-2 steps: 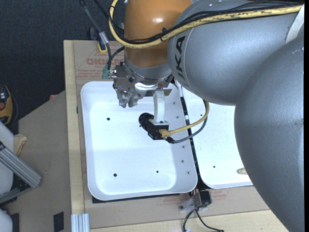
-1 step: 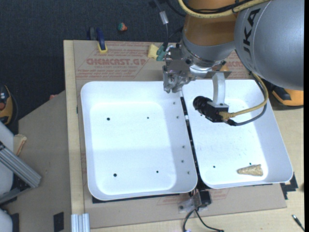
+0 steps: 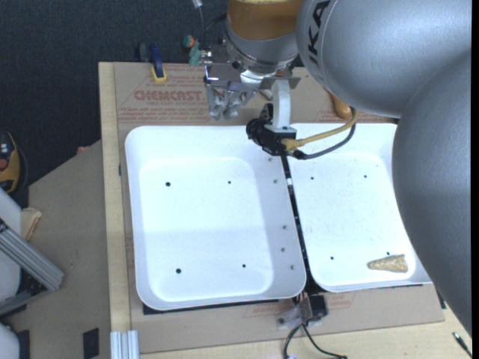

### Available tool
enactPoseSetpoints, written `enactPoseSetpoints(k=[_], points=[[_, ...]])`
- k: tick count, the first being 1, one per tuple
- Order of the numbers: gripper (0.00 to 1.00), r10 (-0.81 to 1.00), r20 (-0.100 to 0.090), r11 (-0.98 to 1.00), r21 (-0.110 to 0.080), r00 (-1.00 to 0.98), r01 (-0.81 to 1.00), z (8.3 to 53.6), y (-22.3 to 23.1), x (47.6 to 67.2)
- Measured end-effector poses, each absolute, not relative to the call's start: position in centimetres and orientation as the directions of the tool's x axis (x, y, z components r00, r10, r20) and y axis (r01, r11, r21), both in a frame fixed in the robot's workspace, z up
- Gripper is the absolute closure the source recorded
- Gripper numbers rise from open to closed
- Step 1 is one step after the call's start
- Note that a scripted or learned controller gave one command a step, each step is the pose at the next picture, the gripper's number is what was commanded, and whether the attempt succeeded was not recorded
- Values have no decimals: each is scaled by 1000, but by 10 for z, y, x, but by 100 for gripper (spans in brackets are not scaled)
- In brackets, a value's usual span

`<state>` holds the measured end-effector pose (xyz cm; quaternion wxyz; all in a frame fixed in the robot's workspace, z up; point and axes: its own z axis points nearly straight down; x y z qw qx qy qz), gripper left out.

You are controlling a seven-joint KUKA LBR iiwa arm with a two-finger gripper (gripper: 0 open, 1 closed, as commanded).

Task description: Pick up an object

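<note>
A flat tan wedge (image 3: 388, 263) lies in the right bin's near corner

One fixed camera here, perched above the surface (image 3: 120, 290) and looking down at a slant. It takes in the left bin (image 3: 202, 215) whole and most of the right bin (image 3: 352, 223), while the arm (image 3: 404, 66) looms big and close, coming in from the right.

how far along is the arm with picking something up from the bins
Nothing looks done yet. The only object visible, a flat tan wedge-shaped piece, lies on the floor of the right white bin near its front corner. The tool hangs over the brown board behind the left white bin, far from that piece. Reaching, grasping and lifting all remain.
</note>
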<state>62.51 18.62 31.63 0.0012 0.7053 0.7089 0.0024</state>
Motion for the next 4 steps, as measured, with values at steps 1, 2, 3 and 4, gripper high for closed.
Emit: enactPoseSetpoints(k=[1, 2, 3, 4], points=[[100, 1000, 0, 4, -4, -4, 1000, 268, 227, 640], [100, 1000, -1, -8, 11, 9, 1000, 342, 140, 632], [100, 1000, 1, 9, -8, -9, 1000, 279, 230, 623], [100, 1000, -2, -11, 13, 11, 1000, 377, 114, 645]])
